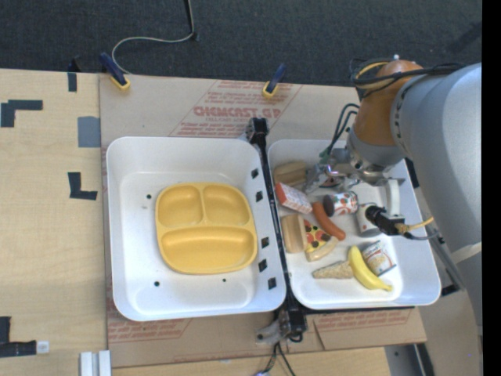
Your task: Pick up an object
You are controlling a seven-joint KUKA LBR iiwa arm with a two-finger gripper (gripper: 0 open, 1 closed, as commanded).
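Over the right-hand bin (427, 284), I see my grey arm (446, 131) reaching in from the right, its orange band (374, 116) above the wrist, with the pincer (333, 175) low near the bin's back-left quarter; whether it is wide, narrow or holding anything I cannot tell, since the metal parts blur together there. Toy food crowds this bin. A tan bread-like piece (288, 171) lies near the back-left corner, a red-and-white packet (294, 199) just in front of it, both close to the wall shared with the other bin. A small red-and-white can (343, 204) lies just beside the pincer, a red sausage (329, 221) slants in front of it, and a pizza slice (317, 240) lies beside a tan slab (292, 233) that hugs the left wall. Toward the front edge are a wafer cone (334, 270), a yellow banana (365, 269) and a small labelled tin (379, 258), the banana and tin touching. Bare white floor shows mainly along the front rim and the front-right corner.

Left of the divider, the second bin (125, 233) holds a yellow divided plate (207, 227) at its middle, with open floor on every side of it. Both bins rest on a cardboard sheet (156, 108) on the counter (47, 225), clamped at the back by two blue-and-yellow clips (114, 70).
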